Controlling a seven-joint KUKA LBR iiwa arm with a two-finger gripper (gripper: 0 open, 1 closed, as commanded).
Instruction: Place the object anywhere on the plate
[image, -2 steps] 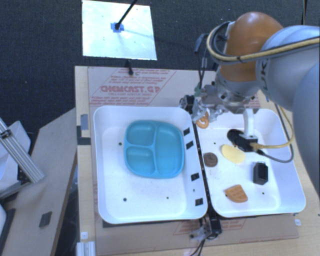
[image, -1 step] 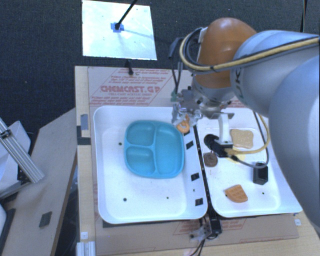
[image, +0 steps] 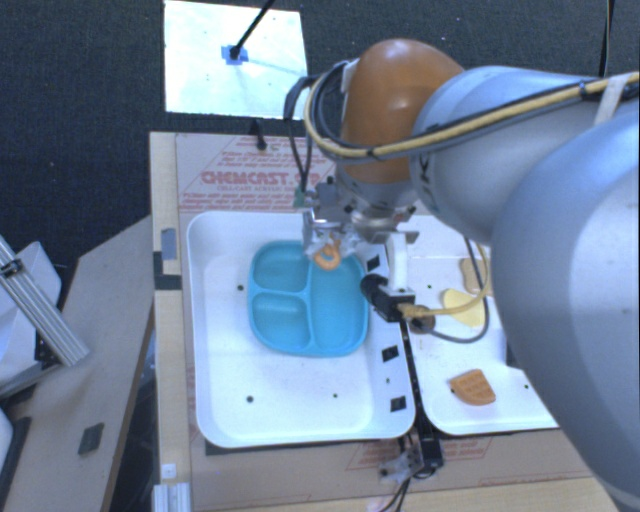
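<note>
The gripper (image: 326, 243) hangs over the upper right corner of the blue divided plate (image: 300, 305), which lies in the left white bin (image: 225, 400). A small orange ring-shaped object (image: 326, 260) sits directly at the lower end of the gripper, between what appear to be the two fingers, and so it is judged to be held, with the fingers drawn in close around it; the grip is narrow and partly masked by the wrist housing, so the exact contact faces cannot be resolved. The governing relation is vertical: the object lies straight under the fingers and over the plate's top right compartment, close to the plate's upper rim. Its height over the plate surface cannot be read from this slanted view. The object has no marked long axis, so orientation on release is not critical. The margin to the rim is the point to watch: a release here is judged to land inside the plate, though near its edge. In the right white bin (image: 520, 415) lie a yellow piece (image: 462, 303) and a brown wedge-shaped piece (image: 472, 387), both well apart from the gripper.
</note>
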